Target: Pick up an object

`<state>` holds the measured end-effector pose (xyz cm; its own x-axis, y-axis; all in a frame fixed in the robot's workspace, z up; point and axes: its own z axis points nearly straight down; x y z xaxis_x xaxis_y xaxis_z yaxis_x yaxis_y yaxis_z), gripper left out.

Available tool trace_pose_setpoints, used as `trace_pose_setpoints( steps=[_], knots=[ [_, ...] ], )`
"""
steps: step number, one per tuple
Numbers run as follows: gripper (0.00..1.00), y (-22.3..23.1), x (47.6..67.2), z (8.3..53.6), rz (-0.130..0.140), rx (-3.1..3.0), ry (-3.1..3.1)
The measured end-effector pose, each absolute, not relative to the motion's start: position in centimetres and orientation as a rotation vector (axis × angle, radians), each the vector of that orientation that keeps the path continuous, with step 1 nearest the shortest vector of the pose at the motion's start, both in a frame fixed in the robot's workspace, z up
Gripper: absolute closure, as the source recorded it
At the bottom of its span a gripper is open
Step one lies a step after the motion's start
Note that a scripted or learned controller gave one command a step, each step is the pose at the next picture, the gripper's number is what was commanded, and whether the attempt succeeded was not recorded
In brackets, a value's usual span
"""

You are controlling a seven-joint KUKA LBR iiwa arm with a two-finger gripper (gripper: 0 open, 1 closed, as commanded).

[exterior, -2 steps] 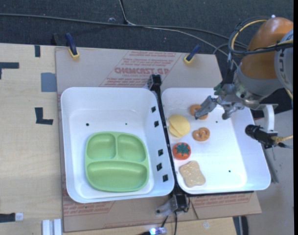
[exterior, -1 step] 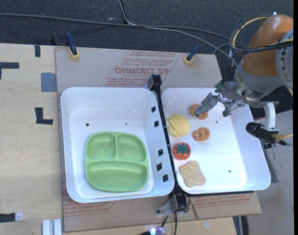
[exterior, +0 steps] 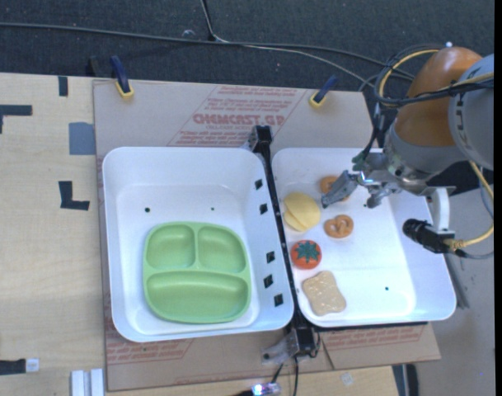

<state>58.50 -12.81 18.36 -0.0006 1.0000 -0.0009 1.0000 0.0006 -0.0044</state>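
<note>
In the right bin (exterior: 399, 295) lie a yellow round piece (exterior: 302, 211), a small orange piece (exterior: 327, 183), a brown pretzel (exterior: 339, 226), a red tomato with a green top (exterior: 306, 254) and a tan bread slice (exterior: 324, 293). My gripper (exterior: 356, 191) hangs over the bin's upper middle, just right of the orange piece and above the pretzel. It is open, with nothing between its fingers. Its left finger (exterior: 339, 189) partly covers the orange piece.
The left bin (exterior: 123, 221) holds a green divided plate (exterior: 197, 272). A black divider (exterior: 271, 229) runs between the bins. The arm's grey wrist and orange band (exterior: 436, 97) fill the upper right. A black cable connector (exterior: 424, 233) hangs over the right bin's right side.
</note>
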Motion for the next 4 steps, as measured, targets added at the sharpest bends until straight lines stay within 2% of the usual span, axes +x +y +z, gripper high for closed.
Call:
trace_pose_setpoints(
  steps=[1, 2, 3, 4],
  knots=[
    [0.00, -12.5, 58.3, 11.9, 0.008, -2.216, -2.219],
    [0.00, -12.5, 58.4, 8.5, -0.001, -2.221, -2.225],
    [1.00, -12.6, 58.6, 9.8, -0.002, -2.226, -2.231],
    [1.00, -12.9, 58.9, 16.1, -0.004, -2.223, -2.226]
  ],
)
